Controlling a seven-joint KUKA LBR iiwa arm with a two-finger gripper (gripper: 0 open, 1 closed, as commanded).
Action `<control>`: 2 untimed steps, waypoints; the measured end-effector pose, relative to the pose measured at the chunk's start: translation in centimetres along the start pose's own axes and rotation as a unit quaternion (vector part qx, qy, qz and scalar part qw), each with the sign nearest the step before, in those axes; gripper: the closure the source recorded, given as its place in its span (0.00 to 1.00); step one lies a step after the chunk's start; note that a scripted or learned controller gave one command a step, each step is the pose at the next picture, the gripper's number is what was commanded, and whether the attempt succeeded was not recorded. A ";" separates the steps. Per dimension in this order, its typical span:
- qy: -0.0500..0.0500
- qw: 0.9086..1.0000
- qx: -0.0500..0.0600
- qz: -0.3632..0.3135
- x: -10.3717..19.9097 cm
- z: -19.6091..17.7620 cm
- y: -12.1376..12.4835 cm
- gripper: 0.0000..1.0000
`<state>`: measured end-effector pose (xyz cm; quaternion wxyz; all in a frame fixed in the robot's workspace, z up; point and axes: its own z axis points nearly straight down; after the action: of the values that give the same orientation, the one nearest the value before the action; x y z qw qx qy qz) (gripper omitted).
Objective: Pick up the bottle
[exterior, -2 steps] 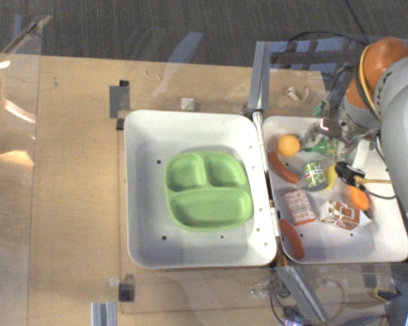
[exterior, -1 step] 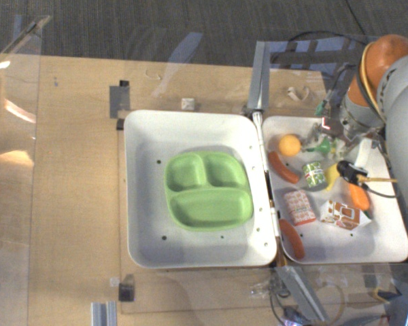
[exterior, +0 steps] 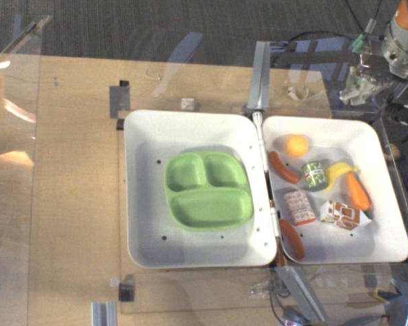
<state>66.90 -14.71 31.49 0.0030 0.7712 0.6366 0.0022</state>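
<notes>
Resting beside banana: bottle

right bin crowded: hotdog, banana flank can | overhead open

We see the arm cut off by the top right corner. Its gripper looks too blurred for us to read.
</notes>
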 end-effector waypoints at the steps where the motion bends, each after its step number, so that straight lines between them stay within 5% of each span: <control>1: 0.000 0.986 0.002 0.169 -2.9 12.2 -4.6 1.00; 2: -0.001 0.909 0.002 0.417 -2.7 3.1 0.5 1.00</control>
<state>66.95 -17.45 28.39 0.0007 0.9664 0.2572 0.0007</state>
